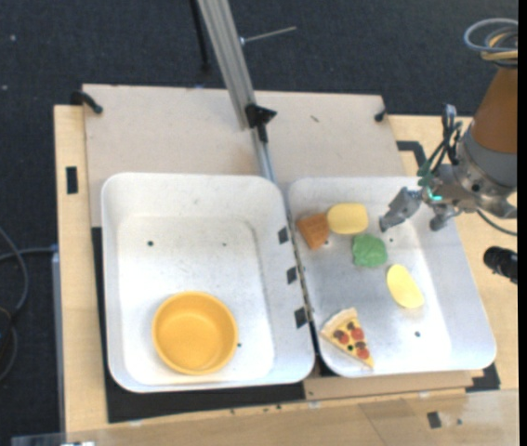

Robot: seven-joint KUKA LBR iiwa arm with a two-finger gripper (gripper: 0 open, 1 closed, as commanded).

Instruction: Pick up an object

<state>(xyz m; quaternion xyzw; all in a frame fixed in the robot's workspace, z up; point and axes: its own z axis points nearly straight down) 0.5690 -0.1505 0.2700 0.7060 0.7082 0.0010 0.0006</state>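
Nearest the camera, at the front rim of the right bin point(449, 360), lies a pizza slice toy point(348, 334), a flat wedge with a tan crust and red dots, and in the left bin point(124, 203) sits a yellow bowl point(194, 332), round, smooth and glossy like moulded plastic. Further back in the right bin a pale yellow oval piece point(404, 286) (lemon-like, though its make is hard to tell) rests on the speckled white floor, then a bumpy green lump point(369, 251), and behind that a rounded yellow block point(348, 218) touching an orange-brown chunk point(313, 230) by the bin's left wall. Farthest back, the gripper point(421, 209) hangs over the right bin's rear right corner with its two dark fingers spread apart and nothing between them. As I judge it, the pick has not begun: every object lies free on the bin floor, and the arm must choose one, come down over it, close and lift. The green lump and the rounded yellow block are the closest candidates to the fingers.
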